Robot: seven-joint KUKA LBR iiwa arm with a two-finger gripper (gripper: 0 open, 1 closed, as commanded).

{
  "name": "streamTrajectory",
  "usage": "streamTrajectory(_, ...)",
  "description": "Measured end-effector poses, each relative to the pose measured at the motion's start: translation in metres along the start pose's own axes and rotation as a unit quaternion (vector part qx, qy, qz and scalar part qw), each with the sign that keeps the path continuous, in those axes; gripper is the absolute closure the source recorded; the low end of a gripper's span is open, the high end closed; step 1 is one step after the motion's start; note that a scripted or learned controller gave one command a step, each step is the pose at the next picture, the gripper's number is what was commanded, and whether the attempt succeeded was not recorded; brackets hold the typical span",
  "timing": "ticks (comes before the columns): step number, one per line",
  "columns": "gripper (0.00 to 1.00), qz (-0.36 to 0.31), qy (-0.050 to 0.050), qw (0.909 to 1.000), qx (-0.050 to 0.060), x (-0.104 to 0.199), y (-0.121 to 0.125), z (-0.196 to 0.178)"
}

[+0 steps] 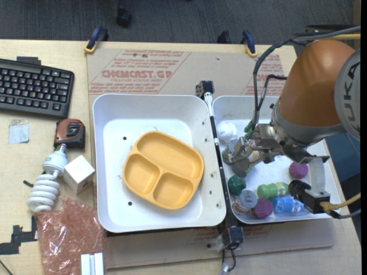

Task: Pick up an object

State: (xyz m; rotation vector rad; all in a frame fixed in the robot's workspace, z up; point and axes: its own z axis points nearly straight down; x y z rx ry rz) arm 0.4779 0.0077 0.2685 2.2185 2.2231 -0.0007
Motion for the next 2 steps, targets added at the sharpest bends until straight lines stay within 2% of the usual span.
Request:
streamTrajectory(1, 1.0, 0.001, 0.0, 1.0, 0.0, -0.035, 0.061, -0.005)
streamTrajectory(2, 1.0, 0.001, 0.0, 1.0, 0.001, -0.044, 0.012, -0.013)
